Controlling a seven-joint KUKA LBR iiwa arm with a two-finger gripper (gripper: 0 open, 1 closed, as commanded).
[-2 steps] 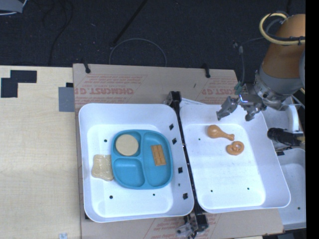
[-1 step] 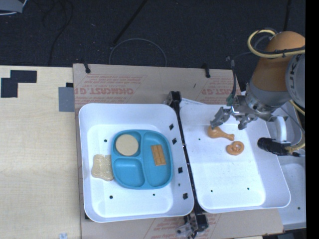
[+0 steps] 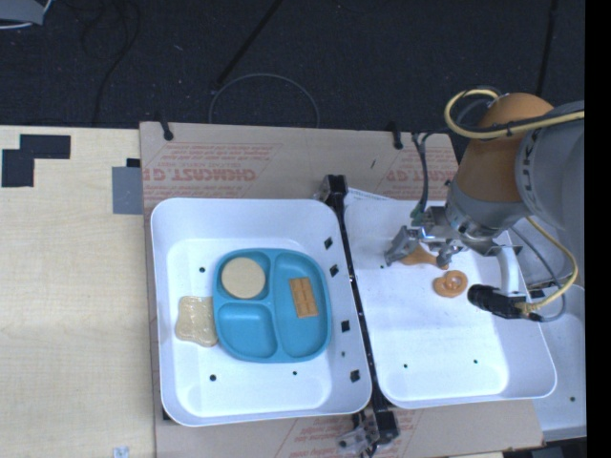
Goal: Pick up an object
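Gripper — right bin, eleven o'clock; grip state: cannot tell. Orange piece touching it, orange disc near — you risk a nudge, not a lift.

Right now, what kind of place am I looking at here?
Probably a robotics lab bench set up for pick-up trials: a grey arm's hand reaches into the right white bin, the left bin holds a blue divided tray of toy food, and cables lie on dark carpet.

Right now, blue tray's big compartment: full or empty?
Empty. The blue tray shows bare blue in its big compartment; the round cracker and rectangular cracker fill the two others.
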